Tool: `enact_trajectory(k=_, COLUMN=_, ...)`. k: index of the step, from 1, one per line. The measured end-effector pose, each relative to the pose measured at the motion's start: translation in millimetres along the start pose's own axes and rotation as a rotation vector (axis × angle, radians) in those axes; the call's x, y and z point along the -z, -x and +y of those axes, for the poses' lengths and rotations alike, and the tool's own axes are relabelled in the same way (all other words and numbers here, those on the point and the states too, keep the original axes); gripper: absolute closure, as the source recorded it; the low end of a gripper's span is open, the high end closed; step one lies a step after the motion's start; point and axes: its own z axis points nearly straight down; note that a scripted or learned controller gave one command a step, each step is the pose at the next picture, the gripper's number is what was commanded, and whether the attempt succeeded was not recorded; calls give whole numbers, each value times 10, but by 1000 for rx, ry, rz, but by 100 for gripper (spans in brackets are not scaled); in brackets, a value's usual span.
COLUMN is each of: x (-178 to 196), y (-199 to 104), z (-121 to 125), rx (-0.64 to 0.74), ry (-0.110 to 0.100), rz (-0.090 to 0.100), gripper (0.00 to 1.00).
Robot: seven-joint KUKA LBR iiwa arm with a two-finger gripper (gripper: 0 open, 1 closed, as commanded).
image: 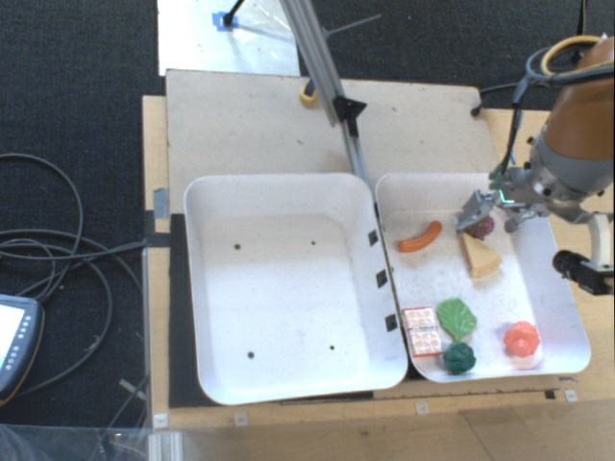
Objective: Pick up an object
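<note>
Pincer over right bin; finger state unclear. Purple item beneath: likely light, rigid, small; grip across middle.

The wooden bench carries a pale board and two shallow white bins side by side. The left bin sits beside the right bin, their inner walls touching along the middle.

A robotics lab: bench with bins, loose cables, pendant.
</note>
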Motion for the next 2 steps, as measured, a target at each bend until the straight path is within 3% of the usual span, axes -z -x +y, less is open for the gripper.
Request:
enact_trajectory(k=1, x=20, y=3, z=7, rx=-1, ry=4, rz=-1, gripper=0)
enact_trajectory(k=2, x=-402, y=-32, z=25, rx=-3, ry=0, rz=0, gripper=0)
